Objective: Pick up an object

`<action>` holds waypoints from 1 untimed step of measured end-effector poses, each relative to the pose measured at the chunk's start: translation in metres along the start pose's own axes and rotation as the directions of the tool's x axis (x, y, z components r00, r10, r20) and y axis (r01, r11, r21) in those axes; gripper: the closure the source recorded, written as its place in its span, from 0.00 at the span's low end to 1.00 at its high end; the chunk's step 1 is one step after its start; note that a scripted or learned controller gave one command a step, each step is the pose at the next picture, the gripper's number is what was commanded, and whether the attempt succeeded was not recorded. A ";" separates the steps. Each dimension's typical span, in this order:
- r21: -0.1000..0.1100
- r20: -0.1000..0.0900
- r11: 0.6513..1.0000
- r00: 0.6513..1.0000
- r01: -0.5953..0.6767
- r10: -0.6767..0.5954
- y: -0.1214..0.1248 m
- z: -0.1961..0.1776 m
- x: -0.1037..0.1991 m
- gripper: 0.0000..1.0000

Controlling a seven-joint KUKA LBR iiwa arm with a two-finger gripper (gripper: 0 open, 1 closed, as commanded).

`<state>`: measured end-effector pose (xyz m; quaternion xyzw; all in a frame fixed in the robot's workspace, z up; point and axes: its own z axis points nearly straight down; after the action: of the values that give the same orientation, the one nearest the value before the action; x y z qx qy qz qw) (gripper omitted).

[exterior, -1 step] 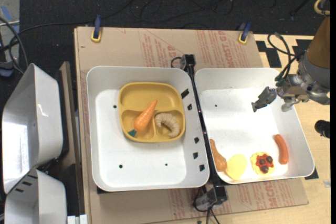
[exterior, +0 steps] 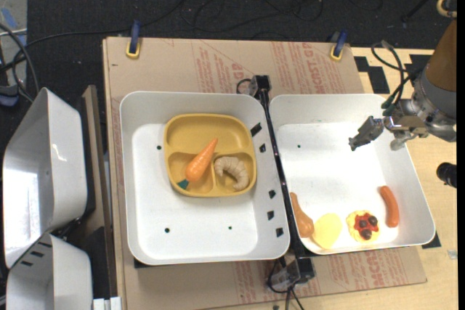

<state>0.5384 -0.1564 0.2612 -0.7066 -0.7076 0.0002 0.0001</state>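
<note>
Nearest the camera, along the front edge of the right bin [exterior: 407,156], four small toy foods lie in a loose row: an orange spoon-shaped piece [exterior: 301,215] by the front left corner, its long axis running from upper left down to lower right, with the wider end toward the front; a pale yellow round piece [exterior: 328,229] just beside it, touching or nearly so; a small yellow pastry with red and dark topping [exterior: 363,225]; and an orange-red sausage [exterior: 390,205] at the right end, lying nearly upright in the view, tilted slightly so its top end leans left. The sausage sits apart from the pastry and close to the bin's right wall. The gripper [exterior: 362,134] hangs over the upper right part of this bin, well apart from all four pieces, with nothing between its dark fingers; how far they are parted cannot be made out from this angle. The arm [exterior: 436,94] enters from the right, its orange band above the grey wrist. The left bin [exterior: 138,178] holds a yellow divided plate [exterior: 190,133], with a toy carrot [exterior: 201,160] slanting from lower left to upper right across the divider and a pale curled shrimp-like piece [exterior: 233,170] in the lower right compartment. Both bins rest on a brown board [exterior: 218,58].
</note>
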 end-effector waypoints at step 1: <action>0.003 -0.001 1.000 1.000 -0.002 0.002 0.004 0.044 0.002 0.00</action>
<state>0.5426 -0.1542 0.2172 -0.7073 -0.7069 0.0011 0.0014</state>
